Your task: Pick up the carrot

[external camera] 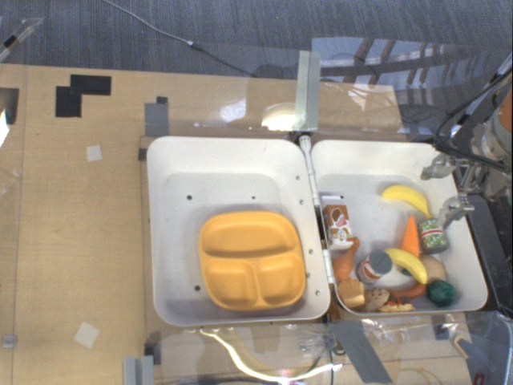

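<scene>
Nearest the camera, a crowded heap in the right bin point(481, 291): green broccoli point(440, 293), potato, a yellow banana point(406, 263) lying across a small can. Just behind, the carrot point(411, 237), orange and pointing up, wedged among the pile beside a green-labelled tin point(432, 235). Not lifted yet. Farther back, a second banana point(405, 198) alone on the floor. At the right rim, the gripper point(451, 189), apparently parted and carrying nothing. Left bin: just the yellow tray point(252, 259). All the picking yet to do.
</scene>
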Available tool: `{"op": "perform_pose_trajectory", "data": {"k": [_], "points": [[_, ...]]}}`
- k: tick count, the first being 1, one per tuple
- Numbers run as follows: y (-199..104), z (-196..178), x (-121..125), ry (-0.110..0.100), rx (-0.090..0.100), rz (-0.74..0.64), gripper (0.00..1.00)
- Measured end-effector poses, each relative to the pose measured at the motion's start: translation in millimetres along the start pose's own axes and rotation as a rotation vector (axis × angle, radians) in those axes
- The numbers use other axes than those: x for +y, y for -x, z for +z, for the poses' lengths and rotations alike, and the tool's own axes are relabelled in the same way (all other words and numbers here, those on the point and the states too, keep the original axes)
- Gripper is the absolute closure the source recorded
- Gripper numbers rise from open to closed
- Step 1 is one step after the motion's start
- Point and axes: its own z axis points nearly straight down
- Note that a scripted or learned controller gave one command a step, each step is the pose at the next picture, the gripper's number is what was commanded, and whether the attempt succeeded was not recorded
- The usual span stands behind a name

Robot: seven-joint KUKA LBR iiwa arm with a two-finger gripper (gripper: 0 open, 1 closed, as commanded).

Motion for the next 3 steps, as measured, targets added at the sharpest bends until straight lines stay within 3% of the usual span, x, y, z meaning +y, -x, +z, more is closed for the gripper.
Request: {"op": "perform_pose_trajectory", "data": {"k": [1, 2, 3], "points": [[-1.5, 126.7, -6.8, -0.008, -0.022, -0.081, 0.00], [-12.0, 150.1, 37.8, 0.001, -0.008, -0.085, 0.00], [-8.4, 136.3, 37.5, -0.002, -0.018, -0.089, 1.00]]}}
